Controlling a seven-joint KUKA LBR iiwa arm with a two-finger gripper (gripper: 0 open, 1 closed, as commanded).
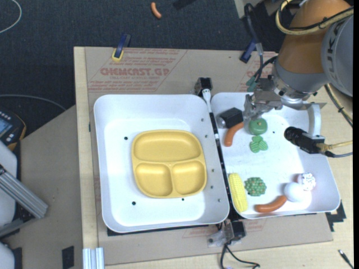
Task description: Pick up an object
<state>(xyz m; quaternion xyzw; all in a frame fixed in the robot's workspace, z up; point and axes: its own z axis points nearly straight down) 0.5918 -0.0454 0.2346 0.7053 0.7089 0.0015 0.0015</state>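
The arm [314, 43] reaches in from the far right over the right bin [322, 175]. The left bin [112, 150] holds a yellow divided tray [168, 162]. The gripper [256, 112] hangs at the far side of the right bin, directly above a round green toy [258, 126]; whether its jaws are wide or narrow cannot be told. Nearer lie a corn cob [238, 191], an orange sausage [271, 205], a white egg-like toy [297, 191], broccoli [256, 186] and a small green piece [258, 145].

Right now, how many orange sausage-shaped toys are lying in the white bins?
2, both in the right white bin: one orange sausage-shaped toy near its left wall, another at its front. The arm may hide more.
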